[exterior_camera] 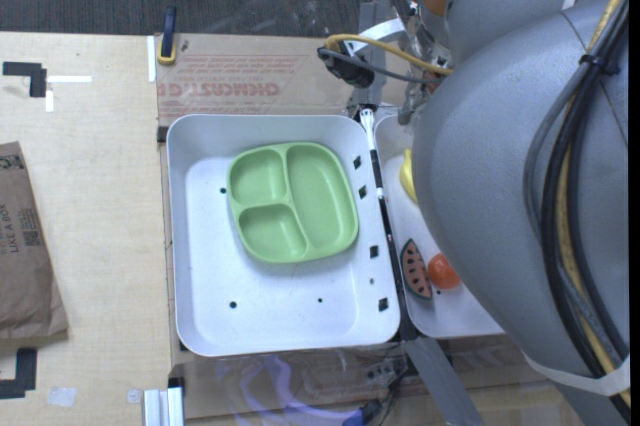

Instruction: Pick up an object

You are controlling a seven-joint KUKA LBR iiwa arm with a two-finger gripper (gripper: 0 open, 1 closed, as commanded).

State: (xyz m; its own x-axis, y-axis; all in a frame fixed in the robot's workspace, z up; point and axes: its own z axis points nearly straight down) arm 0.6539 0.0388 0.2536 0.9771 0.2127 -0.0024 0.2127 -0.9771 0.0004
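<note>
The big grey arm (530,184) leans over the right bin (440,319), covering most of it, and I cannot tell the state of its claw. In that bin lie a watermelon slice (414,270), an orange-red piece (443,271) touching it and something yellow (407,176). The left bin (200,314) holds a green divided plate (292,202).

Pale wooden bench (90,214) with two white bins (200,314), brown paper bag (25,244).

The big grey arm (520,174) hides the claw, covering the right white bin (440,314) beside a green three-compartment plastic plate (292,202).
</note>
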